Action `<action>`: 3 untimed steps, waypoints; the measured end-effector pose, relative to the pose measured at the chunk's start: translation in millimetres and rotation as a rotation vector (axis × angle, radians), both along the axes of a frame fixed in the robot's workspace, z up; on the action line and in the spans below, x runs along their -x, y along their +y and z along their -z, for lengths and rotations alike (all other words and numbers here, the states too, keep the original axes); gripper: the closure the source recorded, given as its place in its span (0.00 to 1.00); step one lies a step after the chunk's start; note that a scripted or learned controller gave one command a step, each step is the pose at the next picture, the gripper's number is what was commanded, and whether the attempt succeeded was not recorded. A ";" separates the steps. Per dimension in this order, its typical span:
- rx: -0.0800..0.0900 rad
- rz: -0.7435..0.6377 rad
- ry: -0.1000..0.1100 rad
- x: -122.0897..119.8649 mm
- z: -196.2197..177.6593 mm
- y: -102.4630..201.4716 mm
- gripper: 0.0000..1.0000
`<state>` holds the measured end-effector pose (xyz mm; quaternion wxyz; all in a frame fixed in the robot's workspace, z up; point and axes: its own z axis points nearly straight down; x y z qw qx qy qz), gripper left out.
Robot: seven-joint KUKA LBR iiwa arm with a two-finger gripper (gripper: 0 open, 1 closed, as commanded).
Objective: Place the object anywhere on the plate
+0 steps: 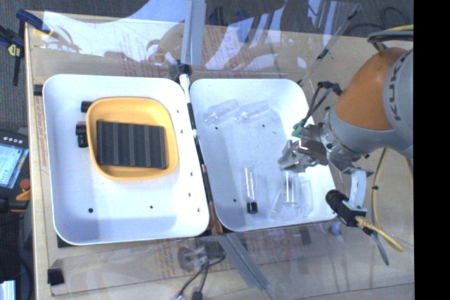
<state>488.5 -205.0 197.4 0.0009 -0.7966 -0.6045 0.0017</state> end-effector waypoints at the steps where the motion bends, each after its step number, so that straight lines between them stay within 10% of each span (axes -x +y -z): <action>1: -0.004 -0.145 0.003 12.1 -32.7 81.5 1.00; 2: -0.001 -0.392 -0.002 -39.5 -73.6 101.0 1.00; 3: -0.002 -0.674 -0.001 -109.3 -5.0 135.1 1.00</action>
